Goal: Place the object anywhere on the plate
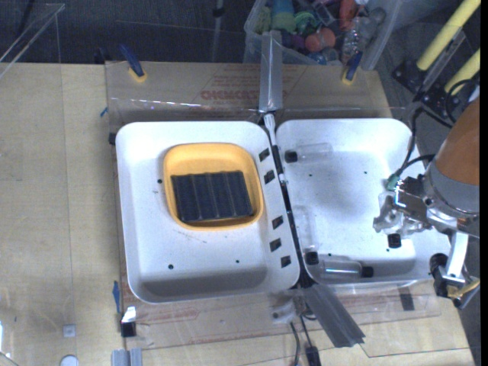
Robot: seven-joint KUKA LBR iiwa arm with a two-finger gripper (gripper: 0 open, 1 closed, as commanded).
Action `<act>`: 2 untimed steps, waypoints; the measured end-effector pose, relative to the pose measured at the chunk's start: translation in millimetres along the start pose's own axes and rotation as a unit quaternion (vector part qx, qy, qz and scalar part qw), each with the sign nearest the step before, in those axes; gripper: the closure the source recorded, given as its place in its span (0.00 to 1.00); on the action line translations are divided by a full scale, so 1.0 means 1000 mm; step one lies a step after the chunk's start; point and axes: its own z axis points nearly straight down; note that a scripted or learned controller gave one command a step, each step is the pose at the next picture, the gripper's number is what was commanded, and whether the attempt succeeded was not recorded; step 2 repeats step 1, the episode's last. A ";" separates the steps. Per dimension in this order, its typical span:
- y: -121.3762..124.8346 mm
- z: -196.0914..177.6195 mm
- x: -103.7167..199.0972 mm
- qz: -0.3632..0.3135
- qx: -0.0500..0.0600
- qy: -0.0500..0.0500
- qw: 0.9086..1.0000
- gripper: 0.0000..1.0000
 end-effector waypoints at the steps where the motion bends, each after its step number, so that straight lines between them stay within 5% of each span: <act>1: 0.000 0.000 0.000 0.000 0.000 0.000 1.000 0.00; 2: 0.000 0.000 0.000 0.000 0.000 0.000 1.000 0.00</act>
